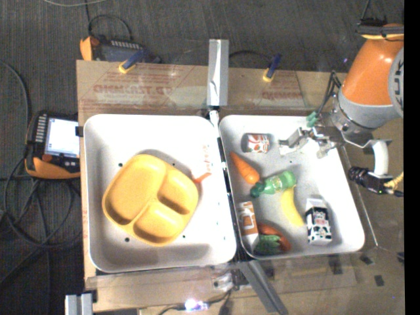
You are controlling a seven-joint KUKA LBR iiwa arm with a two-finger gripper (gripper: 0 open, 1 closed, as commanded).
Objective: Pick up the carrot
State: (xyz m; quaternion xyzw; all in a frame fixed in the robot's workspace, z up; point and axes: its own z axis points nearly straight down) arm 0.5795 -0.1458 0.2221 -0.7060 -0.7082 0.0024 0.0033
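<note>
Carrot [246,168], tapered, smooth orange (plastic-looking), lies apart from the pincer [304,138], grip unclear.

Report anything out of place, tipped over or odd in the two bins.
Nothing is spilled or damaged. The green plastic bottle and the small red-labelled can lie on their sides in the right white bin. The yellow divided plate sits askew in the left white bin.
</note>
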